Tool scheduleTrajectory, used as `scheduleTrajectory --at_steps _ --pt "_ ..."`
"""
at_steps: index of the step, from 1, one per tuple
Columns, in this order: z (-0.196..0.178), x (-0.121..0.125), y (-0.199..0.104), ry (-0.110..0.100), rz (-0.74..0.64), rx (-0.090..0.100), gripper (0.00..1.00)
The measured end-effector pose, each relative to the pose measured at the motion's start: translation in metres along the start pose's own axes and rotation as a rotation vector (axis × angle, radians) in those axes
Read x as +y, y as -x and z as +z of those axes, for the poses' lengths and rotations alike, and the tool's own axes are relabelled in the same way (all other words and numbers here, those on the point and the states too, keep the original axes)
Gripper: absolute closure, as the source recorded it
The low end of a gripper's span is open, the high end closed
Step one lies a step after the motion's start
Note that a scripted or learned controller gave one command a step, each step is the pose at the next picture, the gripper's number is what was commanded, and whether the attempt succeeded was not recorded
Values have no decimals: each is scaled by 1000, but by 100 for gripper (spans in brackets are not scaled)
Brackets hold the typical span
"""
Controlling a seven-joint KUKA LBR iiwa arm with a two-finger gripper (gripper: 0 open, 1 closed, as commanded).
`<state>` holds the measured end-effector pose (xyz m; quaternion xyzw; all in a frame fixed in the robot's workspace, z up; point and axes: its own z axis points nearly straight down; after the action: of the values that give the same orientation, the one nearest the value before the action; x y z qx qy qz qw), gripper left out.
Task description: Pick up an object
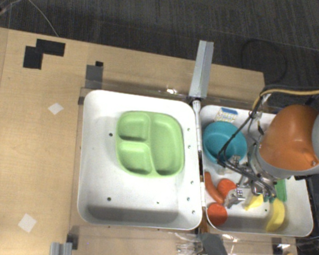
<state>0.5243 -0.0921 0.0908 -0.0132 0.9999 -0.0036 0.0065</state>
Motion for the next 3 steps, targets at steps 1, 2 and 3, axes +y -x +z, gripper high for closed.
scheduleTrajectory --at_steps 1,2,3 --pt "1 3 6 6 95 36 0" --pt "-13 4 18 3 91 -7 100" --pt "-183 -63 6 2 227 -6 100"
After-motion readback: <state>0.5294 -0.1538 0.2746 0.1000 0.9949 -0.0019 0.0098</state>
